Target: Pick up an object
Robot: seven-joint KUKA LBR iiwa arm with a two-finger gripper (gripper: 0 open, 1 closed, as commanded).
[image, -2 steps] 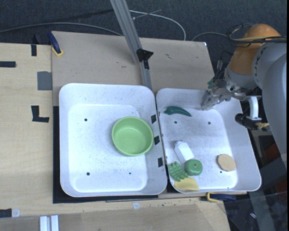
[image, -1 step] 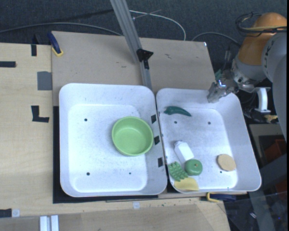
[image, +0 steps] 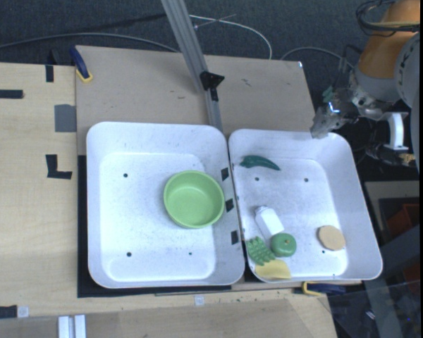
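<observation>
Objects for picking lie mostly in the right bin (image: 359, 210): one dark green leaf-shaped piece (image: 259, 163) near its far edge, one white bottle (image: 269, 222) toward the middle, one round green piece (image: 283, 244) touching the bottle's near end, one ridged green piece (image: 258, 249) and one yellow piece (image: 276, 269) crowded in the near left corner, and one tan disc (image: 331, 237) apart at the right. The left bin (image: 109, 210) carries a single green bowl (image: 193, 198) with bare floor around it. The gripper (image: 323, 125) hangs above the right bin's far right corner, carrying nothing; I cannot tell how it is set.
</observation>
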